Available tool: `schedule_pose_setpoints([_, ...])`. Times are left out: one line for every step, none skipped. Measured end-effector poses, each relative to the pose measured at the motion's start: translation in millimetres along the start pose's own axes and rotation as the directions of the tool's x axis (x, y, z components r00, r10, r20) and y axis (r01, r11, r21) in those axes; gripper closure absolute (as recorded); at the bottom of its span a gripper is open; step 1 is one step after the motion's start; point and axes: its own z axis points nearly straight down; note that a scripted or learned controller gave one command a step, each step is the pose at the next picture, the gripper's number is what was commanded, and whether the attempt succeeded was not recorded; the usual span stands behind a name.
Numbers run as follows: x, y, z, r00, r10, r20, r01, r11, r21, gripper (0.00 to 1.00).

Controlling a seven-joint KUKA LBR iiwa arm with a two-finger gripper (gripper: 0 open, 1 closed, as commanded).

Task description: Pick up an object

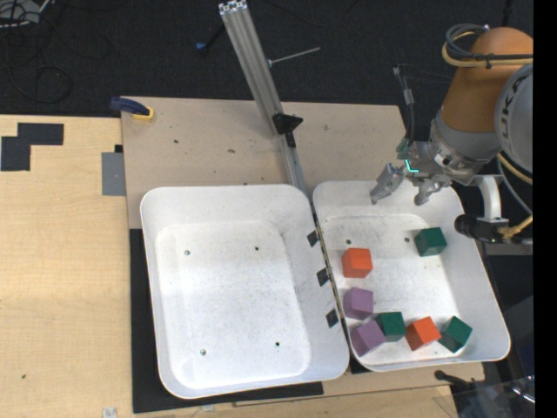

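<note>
Camera view: the two-finger gripper (402, 187) is held spread and empty above the right white bin's (487, 307) far edge; the approach step is judged underway. Descent onto the green cube (430, 241) near the right edge is called for.

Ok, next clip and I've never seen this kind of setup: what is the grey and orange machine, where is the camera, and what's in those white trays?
That is a robot arm reaching in from the right, ending in a two-finger gripper. The single camera looks down on the bench at a slant. Two shallow white bins sit side by side. The right bin holds seven small blocks: two orange, two purple, three green, for example one orange block and one green block. The gripper hangs open above that bin's far edge, with nothing between its fingers.
</note>
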Motion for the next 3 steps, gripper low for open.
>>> schedule_pose_setpoints([0.2, 1.0, -3.1, 1.0, -0.003, 0.002, 0.003, 1.0, -0.005, 0.0])
schedule_pose_setpoints([7.6, 2.8, 44.1, 1.0, -0.002, 0.0, 0.002, 1.0, -0.001, 0.0])
schedule_pose_setpoints([8.7, 0.7, 109.4, 1.0, 0.0, 0.0, 0.0, 1.0, 0.002, 0.0])
